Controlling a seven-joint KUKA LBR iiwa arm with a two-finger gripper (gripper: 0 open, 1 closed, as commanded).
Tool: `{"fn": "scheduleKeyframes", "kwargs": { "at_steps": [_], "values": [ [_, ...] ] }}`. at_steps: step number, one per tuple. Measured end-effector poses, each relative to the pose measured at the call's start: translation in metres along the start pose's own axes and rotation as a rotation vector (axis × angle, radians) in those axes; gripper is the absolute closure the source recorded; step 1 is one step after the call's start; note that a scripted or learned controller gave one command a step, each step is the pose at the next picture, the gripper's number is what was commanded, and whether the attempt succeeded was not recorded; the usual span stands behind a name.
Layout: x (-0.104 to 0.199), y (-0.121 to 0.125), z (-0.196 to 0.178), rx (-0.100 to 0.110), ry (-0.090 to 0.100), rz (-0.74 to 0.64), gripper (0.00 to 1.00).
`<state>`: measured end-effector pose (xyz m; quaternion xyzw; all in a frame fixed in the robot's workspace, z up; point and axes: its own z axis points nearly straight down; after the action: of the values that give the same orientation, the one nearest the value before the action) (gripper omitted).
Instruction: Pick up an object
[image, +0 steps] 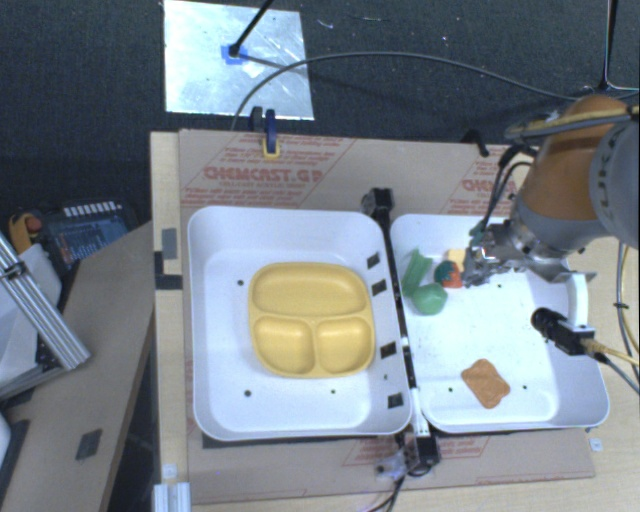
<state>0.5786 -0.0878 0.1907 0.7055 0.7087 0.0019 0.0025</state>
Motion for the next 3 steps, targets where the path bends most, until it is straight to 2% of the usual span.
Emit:
{"fn": "scheduleKeyframes", "kwargs": {
  "at_steps": [1, 2, 3],
  "values": [
    [-0.007, 0.01, -0.052, -0.001, -0.001, 0.0, 1.0],
    [0.038, -0.003, -0.041, 0.006, 0.002, -0.003, 1.0],
    [0.095, -0.019, -0.046, 0.006, 0.003, -0.006, 1.0]
  ]
}}
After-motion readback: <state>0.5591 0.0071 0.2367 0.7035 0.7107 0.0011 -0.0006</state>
